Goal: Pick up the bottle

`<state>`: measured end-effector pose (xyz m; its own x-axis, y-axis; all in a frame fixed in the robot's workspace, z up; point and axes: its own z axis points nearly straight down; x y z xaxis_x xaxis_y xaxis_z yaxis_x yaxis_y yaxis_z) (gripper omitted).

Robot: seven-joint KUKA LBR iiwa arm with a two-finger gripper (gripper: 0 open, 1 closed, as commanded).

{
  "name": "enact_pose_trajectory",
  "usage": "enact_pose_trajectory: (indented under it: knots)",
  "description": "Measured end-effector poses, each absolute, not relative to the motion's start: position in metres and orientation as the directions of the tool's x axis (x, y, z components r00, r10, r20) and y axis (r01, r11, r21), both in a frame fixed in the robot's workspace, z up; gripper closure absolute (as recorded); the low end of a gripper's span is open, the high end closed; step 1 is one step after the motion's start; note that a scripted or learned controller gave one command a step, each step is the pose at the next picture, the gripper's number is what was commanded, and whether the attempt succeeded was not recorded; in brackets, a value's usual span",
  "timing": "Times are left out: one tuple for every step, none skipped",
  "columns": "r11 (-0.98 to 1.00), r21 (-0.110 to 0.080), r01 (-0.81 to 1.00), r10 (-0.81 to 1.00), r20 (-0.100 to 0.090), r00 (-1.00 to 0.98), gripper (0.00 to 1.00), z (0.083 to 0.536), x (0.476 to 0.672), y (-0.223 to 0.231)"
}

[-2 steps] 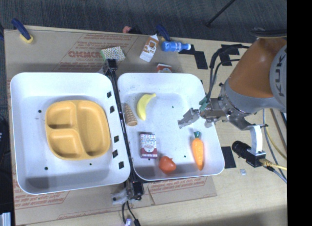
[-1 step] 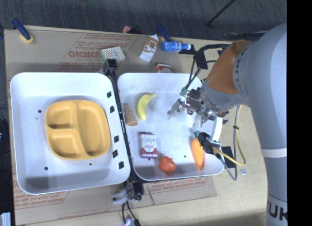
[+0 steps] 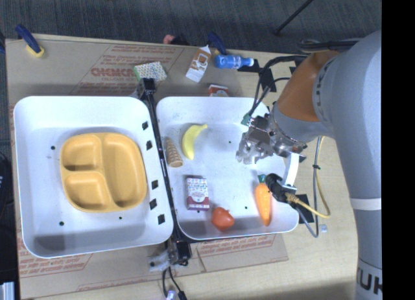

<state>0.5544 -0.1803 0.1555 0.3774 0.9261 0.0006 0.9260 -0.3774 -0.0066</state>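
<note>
Gripper (image 3: pixel 249 154) low over right white bin (image 3: pixel 227 107), fingers' state unclear. One blue plastic bottle (image 3: pixel 232 62) on surface behind bin. In bin: one yellow banana (image 3: pixel 192 139), one orange carrot (image 3: pixel 262 203), one red tomato (image 3: pixel 222 218).

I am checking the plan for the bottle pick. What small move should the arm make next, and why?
Probably lift clear of the right bin and travel toward the far edge. The gripper hangs over the bin's floor near the banana, while the blue bottle lies outside the bin on the bench beyond its far rim.
</note>
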Motion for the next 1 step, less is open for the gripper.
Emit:
enact_pose_trajectory:
  knots:
    - [-0.448,-0.006,0.894,0.894,0.000,0.448,1.00,0.1793,0.4986,-0.1546]
